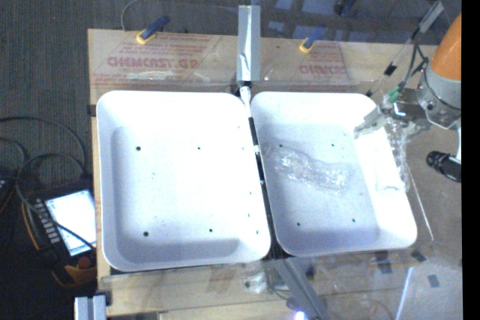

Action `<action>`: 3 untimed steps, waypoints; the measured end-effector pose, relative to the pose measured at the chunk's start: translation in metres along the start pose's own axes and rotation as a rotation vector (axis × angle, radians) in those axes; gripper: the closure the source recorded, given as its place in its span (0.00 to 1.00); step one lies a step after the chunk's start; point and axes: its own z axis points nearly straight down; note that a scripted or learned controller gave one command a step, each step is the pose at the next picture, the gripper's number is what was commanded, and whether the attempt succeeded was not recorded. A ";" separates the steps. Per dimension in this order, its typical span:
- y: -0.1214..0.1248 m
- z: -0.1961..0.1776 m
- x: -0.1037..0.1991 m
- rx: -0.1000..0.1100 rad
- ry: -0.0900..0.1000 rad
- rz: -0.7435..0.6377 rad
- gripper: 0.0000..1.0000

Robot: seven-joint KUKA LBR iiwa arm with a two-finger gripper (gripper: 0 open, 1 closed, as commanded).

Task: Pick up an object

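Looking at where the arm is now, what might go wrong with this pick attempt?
The clear crumpled object in the right bin is see-through and pale against the white floor, so a grasp may miss it or slip off. The gripper sits over the bin's far right rim, well apart from the object, so a straight descent could strike the rim or close on nothing. The left bin offers no alternative target I can see.

bench (172, 60) | 2 white bins side by side: left bin (112, 183), right bin (390, 221) | touching at mid

Clear crumpled plastic item (313, 170), laid flat, is seen mid-floor of the right bin (390, 225), right of frame centre.
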 end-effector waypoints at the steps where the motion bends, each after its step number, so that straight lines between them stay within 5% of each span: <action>1: 0.071 0.095 0.017 0.000 0.001 -0.015 1.00; 3: 0.078 0.119 0.117 -0.002 -0.015 0.185 1.00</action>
